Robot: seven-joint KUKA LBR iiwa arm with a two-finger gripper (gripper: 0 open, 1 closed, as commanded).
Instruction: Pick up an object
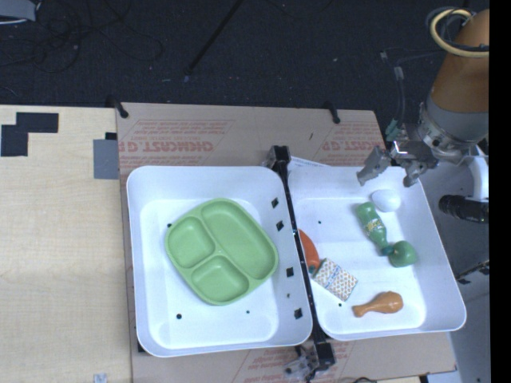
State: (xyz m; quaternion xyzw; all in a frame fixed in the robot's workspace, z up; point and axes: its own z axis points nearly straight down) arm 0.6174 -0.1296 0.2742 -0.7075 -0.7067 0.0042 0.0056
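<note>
My gripper (391,171) hangs over the far edge of the right bin (447,294), its two fingers spread wide apart and nothing between them. Just below it lies a small white rounded object (386,200). Next to that lies a green bottle (371,223), with a green rounded piece (402,254) at its lower end. A tan gourd-shaped toy (379,303) rests near the bin's front. A patterned packet (335,279) and an orange item (308,251) lie by the divider.
The left bin (148,214) holds a green divided plate (219,250). A black divider rail (289,246) runs between the two bins. Cardboard (200,138) lies under both bins, and pale bench top stretches to the left.
</note>
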